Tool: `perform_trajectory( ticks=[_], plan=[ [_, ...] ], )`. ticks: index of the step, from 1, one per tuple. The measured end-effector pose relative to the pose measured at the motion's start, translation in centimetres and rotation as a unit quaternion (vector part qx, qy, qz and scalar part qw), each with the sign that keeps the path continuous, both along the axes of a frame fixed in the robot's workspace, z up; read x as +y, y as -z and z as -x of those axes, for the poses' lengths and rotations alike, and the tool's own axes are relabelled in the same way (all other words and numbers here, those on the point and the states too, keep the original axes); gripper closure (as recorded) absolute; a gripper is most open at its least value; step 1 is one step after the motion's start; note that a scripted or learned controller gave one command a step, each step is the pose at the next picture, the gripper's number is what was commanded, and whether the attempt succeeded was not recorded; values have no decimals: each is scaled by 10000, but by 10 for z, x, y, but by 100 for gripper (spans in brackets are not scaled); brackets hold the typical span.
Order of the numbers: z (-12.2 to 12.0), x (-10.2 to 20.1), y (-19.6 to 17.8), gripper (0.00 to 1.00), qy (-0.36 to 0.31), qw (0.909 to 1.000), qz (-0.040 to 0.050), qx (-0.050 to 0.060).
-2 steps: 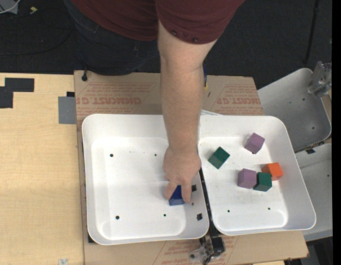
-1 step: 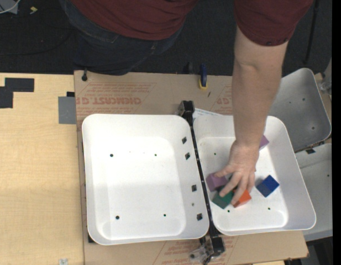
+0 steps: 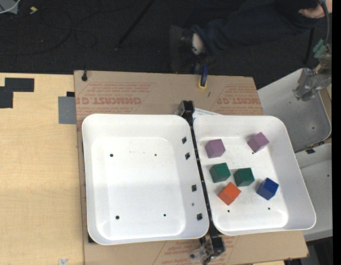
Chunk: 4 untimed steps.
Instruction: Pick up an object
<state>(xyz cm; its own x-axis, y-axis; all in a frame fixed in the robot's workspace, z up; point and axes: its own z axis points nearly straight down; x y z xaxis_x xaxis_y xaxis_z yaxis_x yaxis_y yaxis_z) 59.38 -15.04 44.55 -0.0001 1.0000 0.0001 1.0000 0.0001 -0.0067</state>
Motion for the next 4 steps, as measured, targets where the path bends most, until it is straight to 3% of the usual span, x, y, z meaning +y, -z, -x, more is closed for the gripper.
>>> perform_trajectory(
  ticks=[1, 2, 3, 4],
  plan=[
    [32, 35, 92, 100, -11, 10000, -16, 31],
    [47, 94, 201, 100, -26, 10000, -20, 46],
    [106, 112, 238, 100, 11, 10000, -13, 29],
    [80, 157, 260, 100, -12, 10000, -2, -16]
  ],
)
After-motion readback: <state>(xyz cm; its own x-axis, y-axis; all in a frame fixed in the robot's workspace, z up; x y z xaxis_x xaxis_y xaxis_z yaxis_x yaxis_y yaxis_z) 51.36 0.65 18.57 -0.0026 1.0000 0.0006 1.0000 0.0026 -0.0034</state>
